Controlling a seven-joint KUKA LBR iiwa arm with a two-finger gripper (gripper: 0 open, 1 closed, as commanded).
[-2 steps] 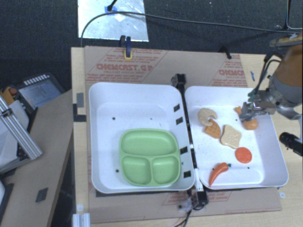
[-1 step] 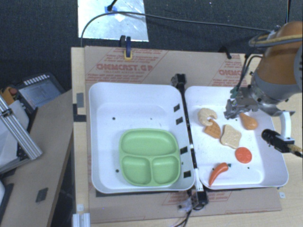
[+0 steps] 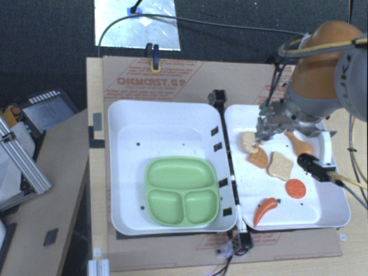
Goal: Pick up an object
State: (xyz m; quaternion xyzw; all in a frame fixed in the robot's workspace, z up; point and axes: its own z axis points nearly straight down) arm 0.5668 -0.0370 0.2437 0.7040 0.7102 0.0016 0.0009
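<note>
From the overhead camera I am looking down on the two white bins sitting side by side on a brown cardboard sheet [image 3: 172, 79]. The left bin [image 3: 115, 171] is holding a green divided plate [image 3: 181, 191], which is lying flat toward the near side. The right bin [image 3: 330, 214] is holding a scatter of toy food. The arm [image 3: 322, 62] is reaching in from the right, and the gripper [image 3: 266, 130] is hanging low over the far left part of the right bin. I am not able to tell whether it is open or closed, and I am not seeing anything held in it. A pale bread piece [image 3: 248, 141] is lying just beside the gripper, toward the divider between the bins. I cannot tell whether the two are touching. A brown pastry piece [image 3: 260, 157] is lying against the near edge of the bread piece, and a slice of toast [image 3: 280, 166] is sitting just right of it. An orange drumstick [image 3: 300, 145] is lying behind the toast, partly under the arm. A red disc [image 3: 296, 188] is resting near the toast on its near right side, apart from it. A red pepper [image 3: 263, 210] is lying on its own close to the near wall of the bin.
</note>
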